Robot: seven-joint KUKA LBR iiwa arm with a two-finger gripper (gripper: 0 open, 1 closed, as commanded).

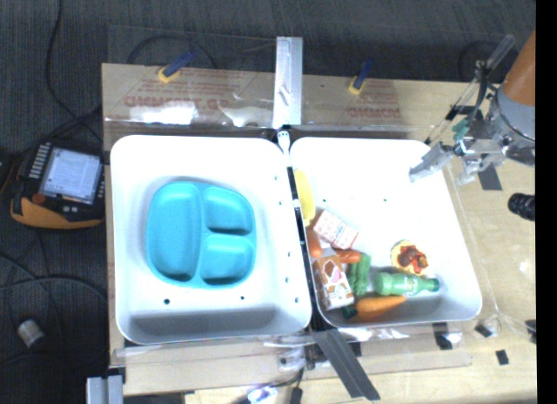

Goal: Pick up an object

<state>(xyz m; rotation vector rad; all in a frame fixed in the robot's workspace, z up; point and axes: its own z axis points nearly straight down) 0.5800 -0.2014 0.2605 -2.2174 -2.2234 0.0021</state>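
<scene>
The arm (522, 89) is cut off at the right edge, and its hand (452, 157), over the right bin's (383, 176) upper right rim, is too small and cluttered to tell whether released or clenched. In that bin's lower left corner the toys overlap: the green bottle (402, 285) lies lengthwise left-right, cap rightward, above a carrot (379, 306) with small cartons (334, 254) beside them.

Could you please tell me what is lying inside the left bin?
The left bin holds a blue divided tray, lying flat. Whatever lies beneath the tray is covered.
</scene>
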